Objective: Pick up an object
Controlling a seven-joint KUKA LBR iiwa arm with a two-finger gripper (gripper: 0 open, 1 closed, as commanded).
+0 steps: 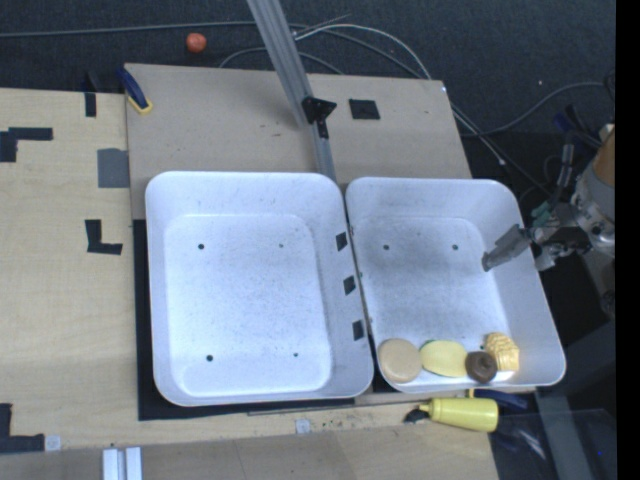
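The robot's hand (pixel 503 248) hangs over the right wall of the right bin (pixel 430 203), reaching in from the right side of the worktop (pixel 60 298). One grey finger (pixel 505 247) slants down over the bin's right rim; whether the hand is spread or pressed together cannot be told from this angle, and nothing shows between its fingers.

The things to be picked lie well apart from the hand, huddled in a row along the right bin's near wall toward its near right corner: a tan disc (pixel 399 360), a yellow oval (pixel 442 358) just beside it, a dark round piece (pixel 481 367), and a corn cob (pixel 501 351) touching that piece at the row's right end. The dark piece sits partly in front of the cob and the oval. The bin's near wall rises close behind the row on the camera's side.

The left bin (pixel 245 288) lies beside the right one, their rims meeting at the middle. A yellow tool (pixel 464 413) rests on the worktop just outside the right bin's near edge. A grey pole (pixel 285 58) slants across the far edge of the worktop toward the seam between the bins. Cables (pixel 370 53) trail beyond the far edge, near a small orange ball (pixel 196 41).
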